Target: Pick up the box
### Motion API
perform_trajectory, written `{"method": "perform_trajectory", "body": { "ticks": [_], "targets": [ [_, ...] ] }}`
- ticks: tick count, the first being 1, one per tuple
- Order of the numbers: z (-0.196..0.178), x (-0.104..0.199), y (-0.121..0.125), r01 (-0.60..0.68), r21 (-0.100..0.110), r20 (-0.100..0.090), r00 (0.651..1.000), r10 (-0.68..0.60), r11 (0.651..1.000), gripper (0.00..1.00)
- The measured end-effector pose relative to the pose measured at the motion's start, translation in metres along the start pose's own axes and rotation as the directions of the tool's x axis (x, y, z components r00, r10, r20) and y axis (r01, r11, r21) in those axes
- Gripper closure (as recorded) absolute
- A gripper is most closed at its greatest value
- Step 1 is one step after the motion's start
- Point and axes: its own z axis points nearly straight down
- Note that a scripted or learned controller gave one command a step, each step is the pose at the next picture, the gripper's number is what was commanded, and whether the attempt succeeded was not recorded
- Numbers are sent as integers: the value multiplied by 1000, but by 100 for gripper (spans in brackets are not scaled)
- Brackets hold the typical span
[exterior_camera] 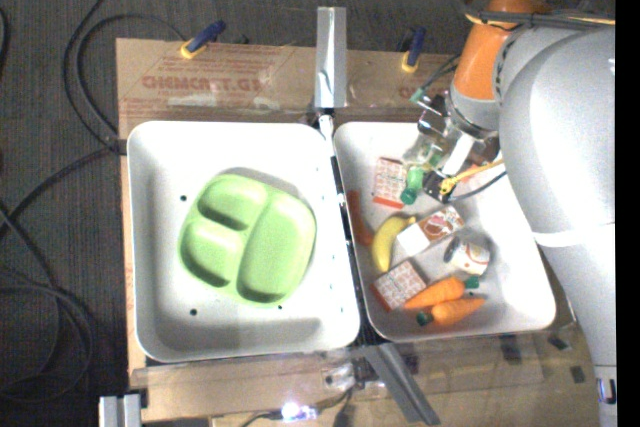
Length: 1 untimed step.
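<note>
White and red cardboard marks the box (389, 181), a small printed carton lying flat in the far left part of the right bin (520, 310), close to the divider between the two bins. Its long axis runs roughly from far to near, tilted only slightly. Just to its right lies a green-capped bottle (413, 183), nearly touching its edge. The hand (437, 158) hangs over the far part of the same bin, so the box lies to the left of it and a little nearer; the coming move looks like a short shift left and down, with the fingers set across the box's narrow width. Whether the hand is open or closed I cannot tell, since the wrist and cabling hide it. Nearer in the bin lie a banana (387, 240), a second patterned carton (401, 285) that could be mistaken for the target, two carrots (448, 300) and a small round object (470, 255). The left bin (150, 305) holds a green sectioned tray (248, 237), well apart from all this. Both bins sit on the counter (200, 85), which is covered with cardboard.
</note>
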Motion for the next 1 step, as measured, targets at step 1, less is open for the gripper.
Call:
{"method": "perform_trajectory", "body": {
  "ticks": [1],
  "targets": [
    [-79, -30, -2, -450, -2, -36, 892, 450, 893, 100]
  ]
}}
